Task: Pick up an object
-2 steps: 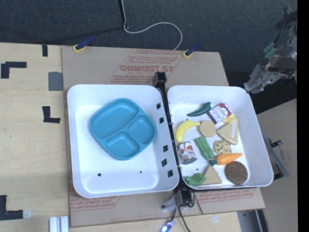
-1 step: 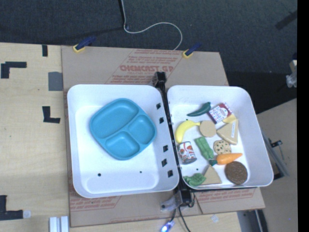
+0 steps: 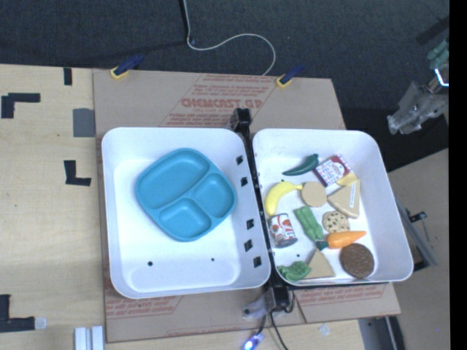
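Showing mirrored, scarcely legible red print, cardboard sheet [image 3: 219,104] beneath bins [image 3: 117,195].

Light wooden desk [image 3: 44,232] with black tape marks, brown cardboard sheet [image 3: 219,100] lying flat on it, two shallow white bins side by side on the cardboard, left bin [image 3: 120,268], right bin [image 3: 390,217], white cable [image 3: 219,46] looping behind.

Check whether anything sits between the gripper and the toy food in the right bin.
Nothing visible does. The gripper hangs off the bench, up and right of the right bin. The toy food lies uncovered there, the red can and the green pepper nearest that corner. Only the low bin rim lies along the way.
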{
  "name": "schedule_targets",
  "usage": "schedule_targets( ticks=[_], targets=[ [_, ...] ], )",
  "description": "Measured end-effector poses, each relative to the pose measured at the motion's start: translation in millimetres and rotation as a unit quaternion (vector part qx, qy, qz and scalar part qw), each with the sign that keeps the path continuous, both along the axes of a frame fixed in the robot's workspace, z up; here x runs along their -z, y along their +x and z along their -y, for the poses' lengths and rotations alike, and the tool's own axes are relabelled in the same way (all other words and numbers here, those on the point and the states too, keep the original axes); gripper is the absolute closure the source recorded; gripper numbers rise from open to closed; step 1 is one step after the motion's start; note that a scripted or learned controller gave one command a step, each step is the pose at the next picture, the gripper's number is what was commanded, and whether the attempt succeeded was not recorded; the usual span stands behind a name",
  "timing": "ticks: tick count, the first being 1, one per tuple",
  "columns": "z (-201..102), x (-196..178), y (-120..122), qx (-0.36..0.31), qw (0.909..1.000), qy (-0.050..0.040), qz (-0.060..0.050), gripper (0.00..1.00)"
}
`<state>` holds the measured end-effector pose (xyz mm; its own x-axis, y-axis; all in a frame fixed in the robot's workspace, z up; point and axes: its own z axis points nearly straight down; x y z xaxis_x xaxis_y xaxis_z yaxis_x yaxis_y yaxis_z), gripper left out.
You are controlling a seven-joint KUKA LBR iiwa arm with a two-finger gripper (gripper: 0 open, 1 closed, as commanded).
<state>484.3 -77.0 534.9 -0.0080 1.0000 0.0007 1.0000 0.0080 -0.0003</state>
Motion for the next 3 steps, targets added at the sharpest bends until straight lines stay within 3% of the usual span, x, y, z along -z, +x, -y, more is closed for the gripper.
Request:
schedule_targets(
  ticks=[1, 2, 3],
  targets=[
    [-75.7, 0.2, -0.3, -0.001, 1.0000, 0.0001, 0.000, 1.00],
    [-180.1, 0.2, -1.0, -0.002, 1.0000, 0.0003, 0.000, 1.00],
    [-175.0, -9.8, -0.4, 0.002, 1.0000, -0.0002, -0.001, 1.00]
  ],
)
